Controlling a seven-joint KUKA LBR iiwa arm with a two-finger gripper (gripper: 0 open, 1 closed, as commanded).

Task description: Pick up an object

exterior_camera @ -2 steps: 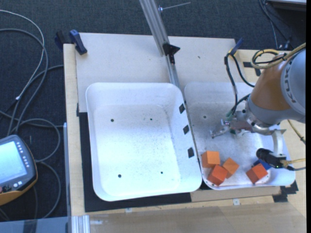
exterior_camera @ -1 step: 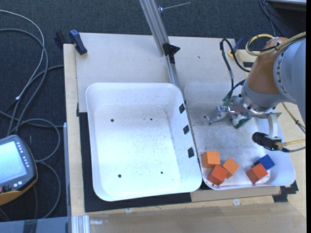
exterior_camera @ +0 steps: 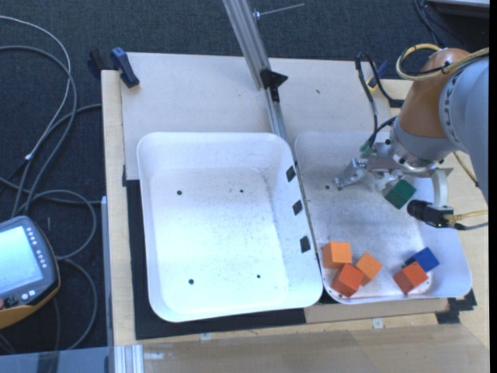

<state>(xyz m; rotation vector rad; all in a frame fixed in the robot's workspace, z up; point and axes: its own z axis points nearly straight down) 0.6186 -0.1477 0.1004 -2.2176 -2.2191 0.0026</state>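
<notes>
Poised over the far half of the right-hand shallow white bin (exterior_camera: 464, 274): the metal two-finger gripper (exterior_camera: 392, 179), hanging from the grey arm with the orange band (exterior_camera: 435, 103) that reaches in from the right. Open or closed, cannot tell; the wrist body hides the tips from this angle. Just below the gripper, touching or nearly touching it, a small dark green block (exterior_camera: 400, 194), tilted on one corner and perhaps raised off the bin floor, though hard to judge from above.

Along the near wall of the same bin, well apart from the gripper, a cluster of small wooden cubes:
- an orange cube (exterior_camera: 337, 253) at the left end
- a second orange cube (exterior_camera: 369, 266) just beside it
- a red-orange cube (exterior_camera: 348, 280) touching both from the near side
- another red-orange cube (exterior_camera: 411, 277) farther right
- a blue cube (exterior_camera: 425, 259) touching that one on its far side

To the left, edge to edge with the right bin, the larger left-hand shallow white bin (exterior_camera: 217, 208), speckled with dark flecks, with three black tabs (exterior_camera: 297, 207) on its right wall.

Under both bins, the pale wooden counter (exterior_camera: 194, 92). Slanting across its far edge, an aluminium rail (exterior_camera: 245, 33); at the far left corner, a blue clamp (exterior_camera: 124, 67). Beyond the counter on the left, on the dark carpet, a handheld control pendant with a lit screen (exterior_camera: 23, 263) and loose grey cables (exterior_camera: 46, 154).
</notes>
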